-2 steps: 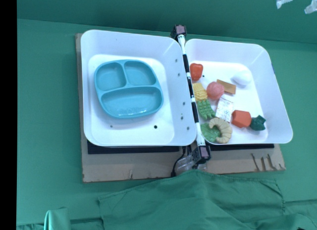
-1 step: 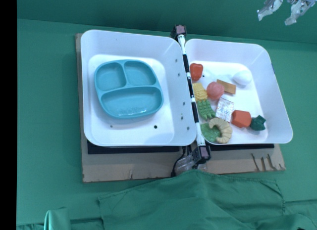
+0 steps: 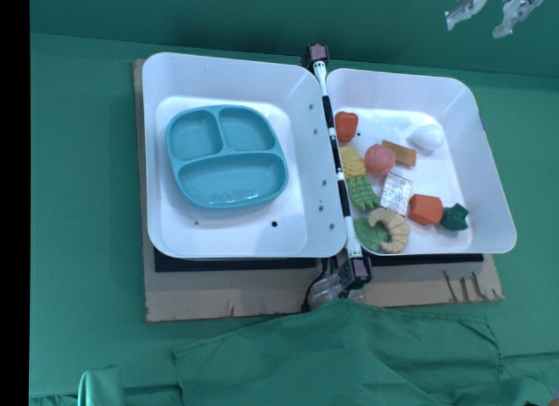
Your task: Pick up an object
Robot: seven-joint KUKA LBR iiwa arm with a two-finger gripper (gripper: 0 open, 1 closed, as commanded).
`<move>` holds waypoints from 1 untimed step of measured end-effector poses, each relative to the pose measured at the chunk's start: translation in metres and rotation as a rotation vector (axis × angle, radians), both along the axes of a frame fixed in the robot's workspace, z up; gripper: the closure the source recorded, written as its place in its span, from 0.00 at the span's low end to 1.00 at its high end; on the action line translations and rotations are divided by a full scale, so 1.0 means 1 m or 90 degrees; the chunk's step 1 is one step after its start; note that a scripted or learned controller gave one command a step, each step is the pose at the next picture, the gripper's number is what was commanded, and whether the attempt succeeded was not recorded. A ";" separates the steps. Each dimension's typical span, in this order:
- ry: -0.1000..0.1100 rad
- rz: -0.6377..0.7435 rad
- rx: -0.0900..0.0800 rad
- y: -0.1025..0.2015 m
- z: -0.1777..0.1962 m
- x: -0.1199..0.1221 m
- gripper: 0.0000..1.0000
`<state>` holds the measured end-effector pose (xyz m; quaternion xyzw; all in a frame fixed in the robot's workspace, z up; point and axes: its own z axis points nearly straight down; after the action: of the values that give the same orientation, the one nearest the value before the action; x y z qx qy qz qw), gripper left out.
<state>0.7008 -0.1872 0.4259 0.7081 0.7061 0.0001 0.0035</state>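
Two white bins side by side. Left bin [image 3: 175, 77] holds a teal divided plate [image 3: 227, 155]. Right bin [image 3: 454, 99] holds toy food: white egg [image 3: 427, 137], pink ball [image 3: 379, 159], corn [image 3: 352, 162], orange block [image 3: 425, 209], green piece [image 3: 454, 217]. Gripper [image 3: 491, 18] in upper right of frame, above the bins, fingers spread wide, nothing between them.

Pale grey metal tool [image 3: 493, 13] with two jointed fingers.
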 end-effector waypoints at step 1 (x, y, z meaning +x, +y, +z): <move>0.001 0.000 0.001 0.000 -0.010 -0.001 0.00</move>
<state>0.6998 -0.1870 0.4161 0.7083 0.7059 -0.0002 0.0026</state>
